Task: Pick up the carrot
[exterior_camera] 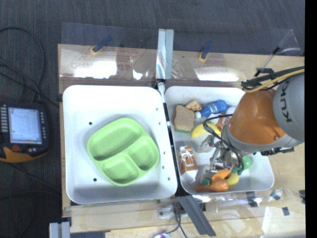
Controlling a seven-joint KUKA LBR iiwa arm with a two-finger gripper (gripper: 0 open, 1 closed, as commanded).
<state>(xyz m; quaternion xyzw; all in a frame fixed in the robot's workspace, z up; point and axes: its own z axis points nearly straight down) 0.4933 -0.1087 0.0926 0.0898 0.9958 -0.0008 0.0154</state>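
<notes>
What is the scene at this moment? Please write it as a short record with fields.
arm: reaches in from the right, over the right bin
gripper: low in the right bin, just above the carrot
carrot: orange, near the bin's front wall
near carrot: small yellow item
also in right bin: blue bottle, brown bread slice
left bin: green divided plate

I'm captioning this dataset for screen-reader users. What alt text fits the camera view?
A grey and orange robot arm lowers its hand over an orange carrot among toy foods in the right white bin. The left white bin holds a green divided plate.
</notes>
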